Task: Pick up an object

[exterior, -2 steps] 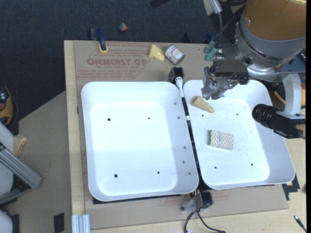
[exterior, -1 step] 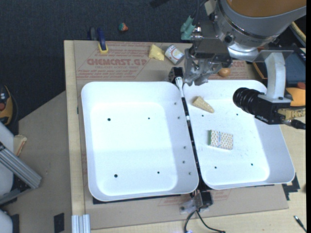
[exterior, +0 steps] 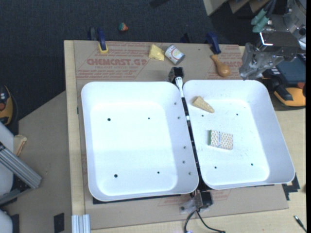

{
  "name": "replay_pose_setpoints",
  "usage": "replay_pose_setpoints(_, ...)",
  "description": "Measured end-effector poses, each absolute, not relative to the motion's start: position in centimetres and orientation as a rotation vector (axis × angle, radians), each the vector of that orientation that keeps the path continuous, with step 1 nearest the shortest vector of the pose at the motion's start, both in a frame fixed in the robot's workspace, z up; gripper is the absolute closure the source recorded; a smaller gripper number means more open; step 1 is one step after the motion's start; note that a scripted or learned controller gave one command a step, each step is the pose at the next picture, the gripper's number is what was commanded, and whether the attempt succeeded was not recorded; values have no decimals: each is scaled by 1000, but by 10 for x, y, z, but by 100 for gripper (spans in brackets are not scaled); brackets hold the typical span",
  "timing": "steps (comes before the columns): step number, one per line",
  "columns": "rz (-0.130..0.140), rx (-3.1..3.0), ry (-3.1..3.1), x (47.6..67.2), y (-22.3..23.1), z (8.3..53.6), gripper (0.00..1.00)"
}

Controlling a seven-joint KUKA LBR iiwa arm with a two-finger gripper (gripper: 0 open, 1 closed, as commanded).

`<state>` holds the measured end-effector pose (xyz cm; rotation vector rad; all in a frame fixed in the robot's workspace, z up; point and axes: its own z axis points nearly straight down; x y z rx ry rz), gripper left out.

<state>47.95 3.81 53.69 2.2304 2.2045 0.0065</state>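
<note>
The tool [exterior: 253, 64], its state unclear, hangs past the right bin's [exterior: 272, 171] far rim, well apart from the cone [exterior: 203, 104] and sponge [exterior: 221, 140] lying in open floor.

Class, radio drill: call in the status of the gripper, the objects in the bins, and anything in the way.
Gripper above right bin's far corner, holding nothing visible. Cone-shaped piece and patterned block lie apart in right bin. Nothing blocking either.
</note>
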Motion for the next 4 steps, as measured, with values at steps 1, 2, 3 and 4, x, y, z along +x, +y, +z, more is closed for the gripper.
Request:
replay_pose_setpoints(1, 1, 2233, 2200, 479, -89, 535, 100)
replay_pose_setpoints(2, -3, 2231, 2201, 478, -223, 535, 100)
replay_pose_setpoints(3, -11, 2229, 2236, 484, -163, 336, 100)
replay_pose_setpoints(4, -4, 2215, 2243, 503, -50, 271, 100)
